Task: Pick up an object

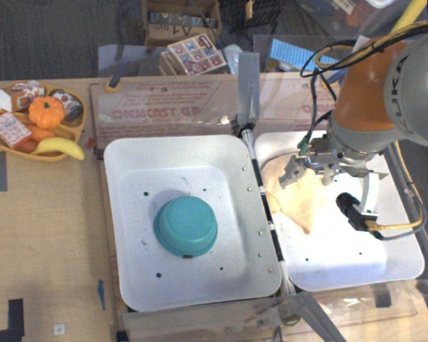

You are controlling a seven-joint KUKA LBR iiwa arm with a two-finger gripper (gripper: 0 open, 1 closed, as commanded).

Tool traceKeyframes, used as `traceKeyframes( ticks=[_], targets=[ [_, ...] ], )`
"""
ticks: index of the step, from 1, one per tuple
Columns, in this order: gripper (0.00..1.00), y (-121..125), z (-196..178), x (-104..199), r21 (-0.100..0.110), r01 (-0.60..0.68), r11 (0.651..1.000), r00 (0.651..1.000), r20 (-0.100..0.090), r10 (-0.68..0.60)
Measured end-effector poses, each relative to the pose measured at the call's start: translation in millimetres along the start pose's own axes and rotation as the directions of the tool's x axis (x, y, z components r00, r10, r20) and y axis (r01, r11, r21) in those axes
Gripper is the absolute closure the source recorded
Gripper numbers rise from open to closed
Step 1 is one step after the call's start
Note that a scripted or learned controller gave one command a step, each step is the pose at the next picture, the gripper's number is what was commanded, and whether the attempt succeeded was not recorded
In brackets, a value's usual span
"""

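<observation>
An upturned teal bowl [187,225] sits in the middle of the left white bin [128,171]. In the right white bin [391,265] a flat tan, cloth-like piece [296,202] lies against the left side. My gripper [311,174] hangs over the upper part of the right bin, just above the tan piece's top edge. Its two grey fingers [293,174] stand apart, open, with nothing between them. The orange band and grey wrist [371,101] rise to the upper right.
A black plug [350,209] on a yellow cable hangs from the arm over the right bin. A yellow bowl of toy fruit [36,122] stands on the bench at far left. The ridge between the bins [262,200] runs beside the tan piece.
</observation>
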State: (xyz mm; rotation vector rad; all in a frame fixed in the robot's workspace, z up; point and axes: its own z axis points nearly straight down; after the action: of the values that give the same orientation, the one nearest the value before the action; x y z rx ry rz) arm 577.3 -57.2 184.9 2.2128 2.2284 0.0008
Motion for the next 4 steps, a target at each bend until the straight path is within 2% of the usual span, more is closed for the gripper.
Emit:
traceKeyframes(
  ticks=[1,2,3,4],
  targets=[
    [0.00,10,6,-56,-0.002,-0.024,1.000,1.000,0.001,0.024],
    [0.00,-9,95,-43,-0.005,0.056,0.998,0.998,0.000,-0.056],
    [1.00,-8,84,-46,-0.009,0.050,0.999,0.999,0.001,-0.050],
    [0.00,-8,84,-46,-0.009,0.050,0.999,0.999,0.001,-0.050]
  ],
)
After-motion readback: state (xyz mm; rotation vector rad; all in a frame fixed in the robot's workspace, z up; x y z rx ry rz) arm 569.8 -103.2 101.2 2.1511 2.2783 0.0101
